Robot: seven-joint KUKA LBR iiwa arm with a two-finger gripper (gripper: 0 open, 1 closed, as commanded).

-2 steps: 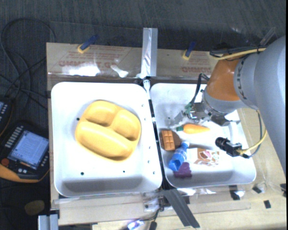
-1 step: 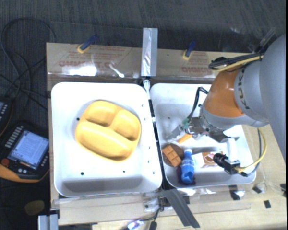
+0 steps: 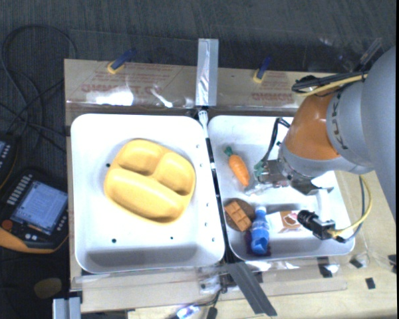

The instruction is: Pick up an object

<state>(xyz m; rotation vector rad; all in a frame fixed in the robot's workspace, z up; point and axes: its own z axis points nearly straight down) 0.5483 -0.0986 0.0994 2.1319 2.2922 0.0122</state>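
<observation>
In the right bin (image 3: 249, 126) lie an orange carrot (image 3: 238, 169), a brown waffle-like block (image 3: 237, 214), a blue bottle (image 3: 259, 232) and a white-and-brown packet (image 3: 286, 219). My gripper (image 3: 261, 180) hangs low over the middle of this bin, just right of the carrot and above the bottle. Its fingertips sit close to the bin floor, and I see nothing held between them. A large yellow bread-shaped object (image 3: 149, 179) fills the middle of the left bin (image 3: 93, 244).
The grey arm with its orange band (image 3: 312, 135) covers the right bin's right part. A divider wall (image 3: 211, 178) separates the two bins. Clear plastic sheeting (image 3: 146, 88) lies behind the bins. Two handheld devices (image 3: 33, 208) rest on the floor at the left.
</observation>
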